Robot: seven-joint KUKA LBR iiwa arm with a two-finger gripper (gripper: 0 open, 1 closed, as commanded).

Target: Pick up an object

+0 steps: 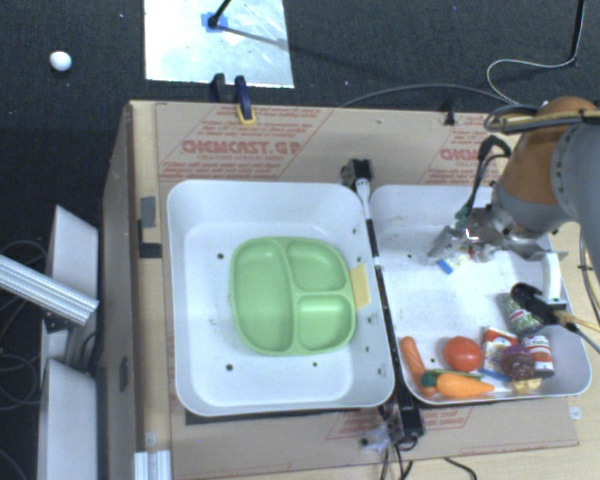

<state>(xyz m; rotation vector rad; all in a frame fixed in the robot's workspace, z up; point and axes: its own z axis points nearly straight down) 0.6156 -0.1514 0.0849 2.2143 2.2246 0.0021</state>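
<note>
My gripper [449,251] hangs low over the back half of the right bin [420,298], reaching in from the right. A small blue bit shows right at its tip; whether it is a loose object or part of the gripper I cannot tell. The toy food lies apart from it in the bin's near right corner: an orange carrot [410,355], a red tomato [463,353], a second carrot with a green top [461,385], a small green-labelled can [521,319] and a dark jar [527,359].
The left bin [205,268] holds a green divided plate [290,295] with a small yellow piece [360,288] by its right side. A raised divider [376,268] runs between the bins. Cables trail at the back right of the bench.
</note>
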